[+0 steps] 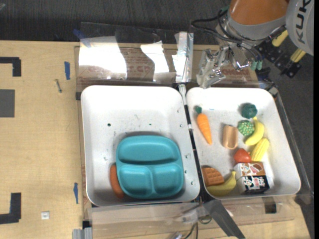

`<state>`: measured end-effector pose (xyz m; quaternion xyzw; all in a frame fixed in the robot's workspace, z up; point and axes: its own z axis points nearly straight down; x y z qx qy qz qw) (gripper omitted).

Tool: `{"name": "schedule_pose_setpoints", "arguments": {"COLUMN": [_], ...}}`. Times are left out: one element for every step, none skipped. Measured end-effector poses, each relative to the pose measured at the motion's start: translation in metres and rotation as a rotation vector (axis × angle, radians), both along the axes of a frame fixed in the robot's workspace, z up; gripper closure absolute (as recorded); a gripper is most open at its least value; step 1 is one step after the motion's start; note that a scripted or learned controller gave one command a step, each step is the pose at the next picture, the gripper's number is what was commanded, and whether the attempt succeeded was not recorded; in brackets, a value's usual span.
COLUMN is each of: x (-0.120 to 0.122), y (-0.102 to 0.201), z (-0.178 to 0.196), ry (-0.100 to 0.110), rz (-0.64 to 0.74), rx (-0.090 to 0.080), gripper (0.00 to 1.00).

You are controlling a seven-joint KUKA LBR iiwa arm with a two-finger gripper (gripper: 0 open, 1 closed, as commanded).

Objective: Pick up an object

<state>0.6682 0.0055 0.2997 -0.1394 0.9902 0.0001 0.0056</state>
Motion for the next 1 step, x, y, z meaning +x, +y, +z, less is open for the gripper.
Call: {"name": "schedule_pose_setpoints", "arguments": {"x": [-0.0008], "y": [-0.0159], "z": [-0.0331], "ry": [0.008], "rz": [0.303], "rx": [-0.002], "gripper": [1.00]}}
